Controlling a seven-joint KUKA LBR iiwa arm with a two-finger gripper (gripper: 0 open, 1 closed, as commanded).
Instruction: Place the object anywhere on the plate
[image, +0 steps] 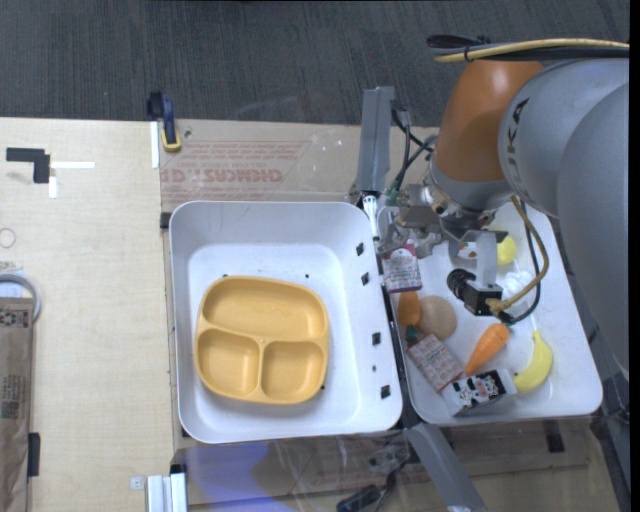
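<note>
A grey KUKA arm with an orange band reaches in from the right over the right-hand white bin (580, 390), its gripper (405, 262) lowered at that bin's left edge, close to the wall shared with the left bin (185, 300). How far the claw is open, and whether it has hold of anything, cannot be told from above: the wrist and its cables cover it, and a small red-and-white packet (403, 270) sits right at the tool's tip, either under it or against it. The yellow three-compartment plate (264, 338) lies alone in the left bin, nothing on it, well apart from the tool. The candidates for the move crowd the right bin: an orange piece (409, 310) touching a tan, potato-like lump (437, 316), a carrot (488, 346), a banana (535, 362), a pink printed carton (433, 361), a black-and-white box (479, 389) and a yellow lemon-like item (506, 248) near the wrist. Judging by the layout, the pick is in hand and the transfer across the dividing walls has not begun; the tight clutter beside the wall looks likely to make a clean grasp awkward.
</note>
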